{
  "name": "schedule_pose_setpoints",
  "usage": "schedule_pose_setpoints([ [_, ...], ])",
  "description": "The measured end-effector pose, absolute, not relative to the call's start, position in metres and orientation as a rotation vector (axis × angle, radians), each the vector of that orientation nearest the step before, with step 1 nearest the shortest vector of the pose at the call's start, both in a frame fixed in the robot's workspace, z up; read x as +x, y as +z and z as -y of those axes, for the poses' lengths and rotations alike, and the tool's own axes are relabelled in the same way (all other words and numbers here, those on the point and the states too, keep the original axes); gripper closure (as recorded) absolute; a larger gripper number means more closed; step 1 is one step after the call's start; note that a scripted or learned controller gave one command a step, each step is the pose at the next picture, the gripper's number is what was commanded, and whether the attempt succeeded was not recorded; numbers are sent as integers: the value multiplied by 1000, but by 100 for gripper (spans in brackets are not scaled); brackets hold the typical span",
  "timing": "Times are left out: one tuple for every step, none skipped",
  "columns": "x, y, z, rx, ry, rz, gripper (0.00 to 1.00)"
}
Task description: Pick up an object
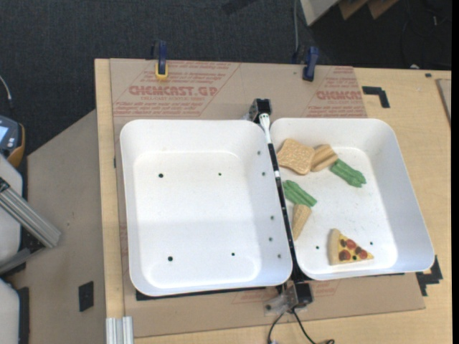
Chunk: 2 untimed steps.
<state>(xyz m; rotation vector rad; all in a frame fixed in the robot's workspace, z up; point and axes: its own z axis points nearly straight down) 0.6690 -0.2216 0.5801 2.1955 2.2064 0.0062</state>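
2 shallow white bins sit side by side on my bench (215, 84). The right bin (401, 185) holds the pickable things — a square bread slice (295, 156) touching a smaller tan piece (324, 157), 2 green pods (348, 172) (298, 193), a tan wedge (300, 219) by the divider, and a pizza slice (347, 249) near the front. The left bin (143, 149) lies beside it. I cannot tell how my hand stands.

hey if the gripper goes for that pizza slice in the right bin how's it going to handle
The pizza slice lies flat on the right bin floor, so it probably won't roll or tip. It looks like a thin, stiff toy, likely light. Being so low, it may slide when pushed and be hard to pinch from above.
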Motion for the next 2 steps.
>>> schedule_pose_setpoints([
  [670, 591, 221, 2189, 8, -2203, 100],
  [670, 602, 220, 2184, 10, -2200, 100],
])
